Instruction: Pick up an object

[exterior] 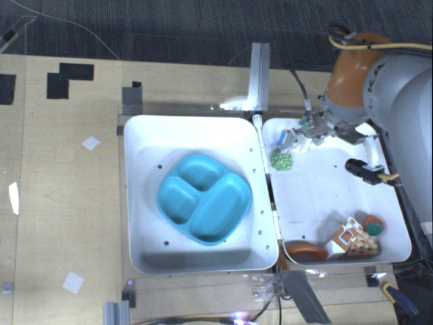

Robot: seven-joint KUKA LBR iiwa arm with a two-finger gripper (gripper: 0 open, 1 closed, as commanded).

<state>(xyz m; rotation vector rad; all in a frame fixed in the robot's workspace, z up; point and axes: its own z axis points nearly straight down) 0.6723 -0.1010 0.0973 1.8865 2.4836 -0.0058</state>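
two shallow white bins stand side by side on the pale tabletop (61, 181), their inner walls touching.

the left bin (139, 181) holds one thing: a blue tray (203, 198) with three compartments, lying flat in the middle of the bin floor and turned at a slant to the bin's walls.

the right bin (318, 202) holds the small things. a green knobbly lump (282, 160) lies near the far left corner, just beside the wall shared with the left bin. a small blue and white bit (284, 139) shows just behind it, toward the far wall; it is too small to tell whether it lies loose or belongs to the robot. along the near wall lie three more things: a flat brown oval (306, 251) by the near left corner, a little toy house (352, 237) in orange, brown and white to its right, and an orange and green ball (372, 225) touching the house on its far right side, toward the near right corner.

the grey arm (399, 93) reaches in over the far right corner of the right bin, its orange band (352, 73) above the bin's far wall. its tip hangs over the far part of the right bin, near the green lump. whether the jaws are released or clenched cannot be told, and nothing can be made out between them.
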